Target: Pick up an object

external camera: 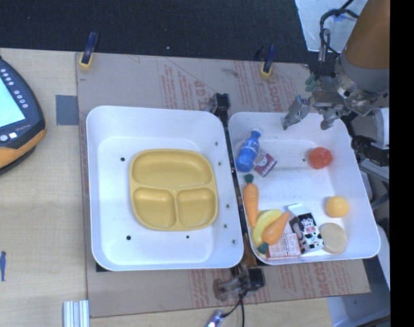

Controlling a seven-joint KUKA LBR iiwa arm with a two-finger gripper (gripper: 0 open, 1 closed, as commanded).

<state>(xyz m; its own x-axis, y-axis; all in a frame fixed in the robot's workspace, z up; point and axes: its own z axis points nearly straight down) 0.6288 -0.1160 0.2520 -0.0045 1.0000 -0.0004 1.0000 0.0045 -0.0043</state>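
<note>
The tool (310, 117) hangs with fingers spread wide and nothing between them, above the far edge of the right shallow white bin (357, 182). Just near of it lies a round red tomato-like ball (320, 157); a blue plastic bottle (247, 150) lies to the left.
</note>
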